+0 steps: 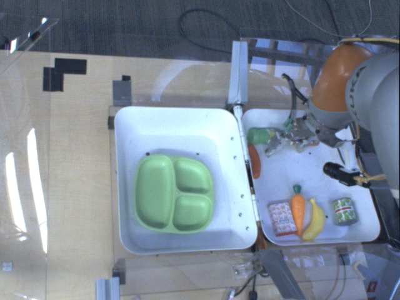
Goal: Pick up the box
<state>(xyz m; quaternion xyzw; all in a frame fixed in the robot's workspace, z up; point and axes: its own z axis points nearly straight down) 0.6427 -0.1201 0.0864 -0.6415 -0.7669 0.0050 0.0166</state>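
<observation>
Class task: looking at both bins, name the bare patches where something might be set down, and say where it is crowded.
Left bin: bare floor above the green tray, toward the far wall. Right bin: a bare patch mid-floor, between the end effector above and the box, carrot and banana below. The near edge is crowded, with the can too.

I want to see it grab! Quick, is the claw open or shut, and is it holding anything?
Claw: can't be told if open or shut. It hovers in the right bin near the green item, far from the box, with nothing seen in it.
</observation>
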